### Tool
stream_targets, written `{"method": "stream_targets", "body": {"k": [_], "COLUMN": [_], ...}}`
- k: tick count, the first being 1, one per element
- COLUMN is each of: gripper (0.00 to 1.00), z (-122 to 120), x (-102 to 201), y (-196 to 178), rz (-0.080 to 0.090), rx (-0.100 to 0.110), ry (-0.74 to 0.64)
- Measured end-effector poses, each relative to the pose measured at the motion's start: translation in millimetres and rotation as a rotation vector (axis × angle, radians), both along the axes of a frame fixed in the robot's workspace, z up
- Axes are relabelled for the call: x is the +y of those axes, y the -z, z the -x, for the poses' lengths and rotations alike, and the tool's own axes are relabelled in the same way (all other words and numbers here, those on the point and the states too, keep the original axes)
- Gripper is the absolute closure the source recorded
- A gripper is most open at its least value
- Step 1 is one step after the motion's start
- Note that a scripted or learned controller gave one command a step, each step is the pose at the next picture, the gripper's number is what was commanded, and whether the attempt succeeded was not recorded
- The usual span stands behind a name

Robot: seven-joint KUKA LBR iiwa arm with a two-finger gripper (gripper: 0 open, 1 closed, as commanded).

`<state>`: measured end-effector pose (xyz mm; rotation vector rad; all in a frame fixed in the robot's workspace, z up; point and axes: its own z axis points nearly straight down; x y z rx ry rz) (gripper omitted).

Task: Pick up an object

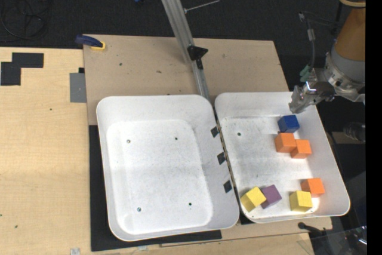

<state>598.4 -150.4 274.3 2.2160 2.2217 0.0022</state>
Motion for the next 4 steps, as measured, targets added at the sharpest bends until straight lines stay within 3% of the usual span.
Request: {"method": "stream_targets", "body": {"k": [2, 4], "gripper": [1.0, 1.0], "z": [12.6, 44.4], "x": [110.6, 208.6], "y": [23.6, 41.0], "rz": [-0.004, -0.003], "rx": [0.008, 0.01], "ry": [-0.002, -0.002]}}
